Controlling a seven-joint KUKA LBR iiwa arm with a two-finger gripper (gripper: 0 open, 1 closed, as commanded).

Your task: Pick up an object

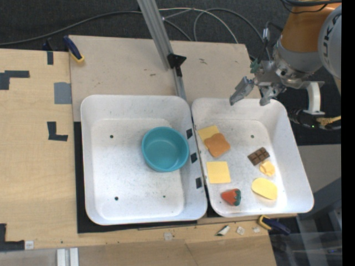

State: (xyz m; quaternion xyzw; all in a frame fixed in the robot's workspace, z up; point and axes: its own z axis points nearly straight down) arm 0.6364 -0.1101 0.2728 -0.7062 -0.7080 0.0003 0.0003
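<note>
My gripper (pixel 252 93) hangs open over the far rim of the right bin (pixel 294 148), with nothing between its two grey fingers (pixel 239 91). Below it in that bin lie a brown bread slice (pixel 217 144) overlapping a pale yellow slice (pixel 208 132), a yellow cheese square (pixel 218 172), a chocolate piece (pixel 258 156), a small yellow piece (pixel 267 169), a yellow lemon-like piece (pixel 264 189) and a red strawberry (pixel 231 197). A teal bowl (pixel 165 149) sits upright in the left bin (pixel 105 165).
A slanted metal pole (pixel 158 32) rises from the bench behind the gap between the bins. Cables (pixel 211 18) run across the dark floor at the back. Yellow-blue clamps (pixel 74 49) hold the board at the far left corner and near the front right (pixel 273 224).
</note>
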